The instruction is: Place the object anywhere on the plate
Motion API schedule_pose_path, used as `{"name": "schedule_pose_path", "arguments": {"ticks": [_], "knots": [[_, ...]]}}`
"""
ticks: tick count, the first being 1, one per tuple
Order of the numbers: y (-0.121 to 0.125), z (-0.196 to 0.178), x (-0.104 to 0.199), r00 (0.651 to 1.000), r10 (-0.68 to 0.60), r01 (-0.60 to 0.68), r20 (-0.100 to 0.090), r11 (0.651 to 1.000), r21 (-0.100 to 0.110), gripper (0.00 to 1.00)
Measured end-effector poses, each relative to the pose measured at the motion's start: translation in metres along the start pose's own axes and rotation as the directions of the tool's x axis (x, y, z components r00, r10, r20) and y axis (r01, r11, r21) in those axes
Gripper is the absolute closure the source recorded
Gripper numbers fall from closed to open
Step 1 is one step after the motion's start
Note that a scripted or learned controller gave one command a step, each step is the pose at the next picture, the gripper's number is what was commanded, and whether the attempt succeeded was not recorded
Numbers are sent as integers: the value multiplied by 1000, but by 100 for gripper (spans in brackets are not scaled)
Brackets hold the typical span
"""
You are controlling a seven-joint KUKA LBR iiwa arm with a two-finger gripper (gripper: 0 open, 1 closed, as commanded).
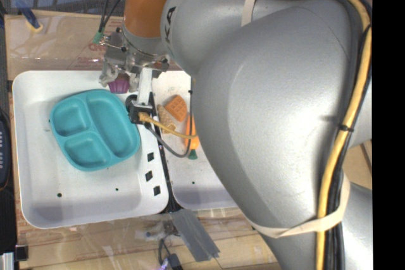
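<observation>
A teal plate [95, 128] with three compartments lies in the left white bin [38, 199]. My gripper [118, 78] hangs over the bin's far side, just beyond the plate's upper right rim. A small purple object [118, 85] shows between its fingers, and the gripper is shut on it. The object is above the bin floor next to the plate's edge, not over the compartments. The wrist covers the object's upper part.
The right bin [190, 199] holds an orange waffle-like piece [177, 109] and an orange carrot-like item [192, 136]. The large grey arm [272, 104] covers most of that bin. A yellow cable [166, 128] hangs from the wrist over the wall between the bins.
</observation>
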State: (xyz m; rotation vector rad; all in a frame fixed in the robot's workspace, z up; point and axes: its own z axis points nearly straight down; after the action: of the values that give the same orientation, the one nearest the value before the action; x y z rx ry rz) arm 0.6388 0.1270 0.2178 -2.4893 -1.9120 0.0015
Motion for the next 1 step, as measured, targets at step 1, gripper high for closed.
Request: {"name": "schedule_pose_path", "arguments": {"ticks": [1], "knots": [[-54,25,30,992,-127,127,4,992,5,100]]}}
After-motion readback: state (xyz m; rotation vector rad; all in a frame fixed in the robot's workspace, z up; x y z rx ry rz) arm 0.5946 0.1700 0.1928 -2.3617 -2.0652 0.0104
